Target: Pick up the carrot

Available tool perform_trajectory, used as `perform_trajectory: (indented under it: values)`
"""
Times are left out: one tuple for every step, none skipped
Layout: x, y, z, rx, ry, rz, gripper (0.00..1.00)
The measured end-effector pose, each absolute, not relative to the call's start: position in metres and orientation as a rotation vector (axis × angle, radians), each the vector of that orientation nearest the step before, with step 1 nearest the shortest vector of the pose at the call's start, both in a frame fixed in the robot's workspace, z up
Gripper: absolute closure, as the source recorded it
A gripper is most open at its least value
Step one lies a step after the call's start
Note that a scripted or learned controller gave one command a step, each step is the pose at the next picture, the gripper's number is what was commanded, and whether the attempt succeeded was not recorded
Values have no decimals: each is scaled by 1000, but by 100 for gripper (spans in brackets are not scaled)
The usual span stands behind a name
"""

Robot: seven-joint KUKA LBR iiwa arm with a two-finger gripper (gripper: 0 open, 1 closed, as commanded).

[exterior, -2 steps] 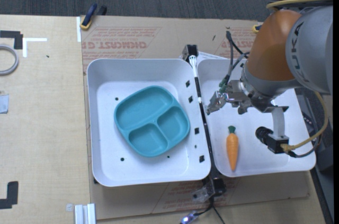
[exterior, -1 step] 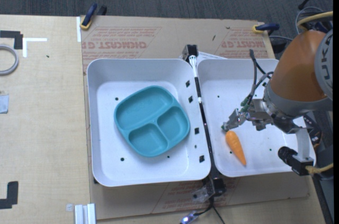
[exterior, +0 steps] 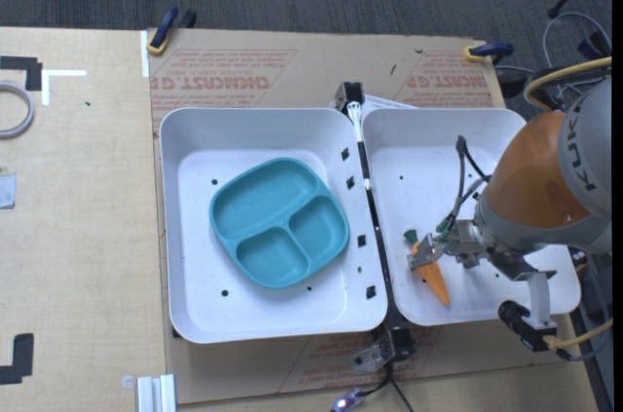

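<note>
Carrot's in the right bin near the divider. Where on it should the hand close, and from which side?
Grip the carrot across its thick upper part, just below the green top, coming straight down from above. It lies flat on the floor of the right bin, narrowing toward the near wall, so the thick end gives more to bite. The hand is already at that end; close across the width, not along the length.

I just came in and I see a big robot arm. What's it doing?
The arm is reaching into the right bin, where a carrot lies near the front. Its hand is right at the carrot's leafy end, trying to pick it up. The carrot looks to be lying on the bin floor, not lifted yet. The left bin has a blue plate in it.
</note>
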State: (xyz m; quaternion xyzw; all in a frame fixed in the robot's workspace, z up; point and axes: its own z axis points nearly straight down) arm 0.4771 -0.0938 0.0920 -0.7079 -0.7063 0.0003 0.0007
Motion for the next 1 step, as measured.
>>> perform_trajectory:
  values:
    - [478,-94,101,-2227,-2215,1,100]
